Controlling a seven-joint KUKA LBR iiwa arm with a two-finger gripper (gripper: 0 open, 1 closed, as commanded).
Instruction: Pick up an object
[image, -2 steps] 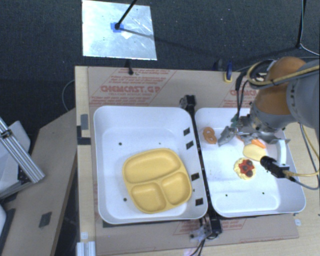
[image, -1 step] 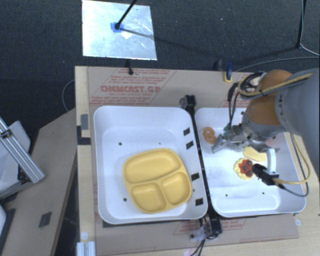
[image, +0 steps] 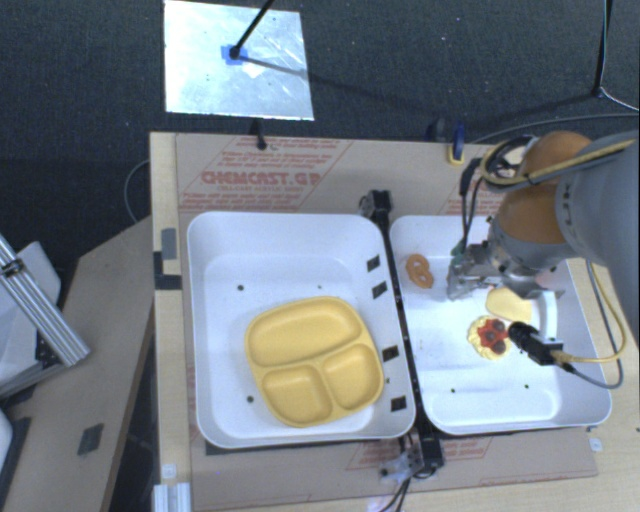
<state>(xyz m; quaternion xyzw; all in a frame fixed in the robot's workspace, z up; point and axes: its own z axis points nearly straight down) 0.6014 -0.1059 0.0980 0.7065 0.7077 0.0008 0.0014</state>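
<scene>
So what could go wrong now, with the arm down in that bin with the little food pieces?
The gripper hangs low in the right bin, between the pretzel and the yellow piece. It may close on bare floor and catch nothing. The pieces look small and flat, so one could slip out or get pushed aside. The pizza-like piece lies partly under the arm's fittings, so a sideways move might knock it.

Even overhead light, bright on both white bins (image: 300, 235); glare on foil sheet (image: 238, 60) beyond bench; soft shadows, mild blur throughout
</scene>
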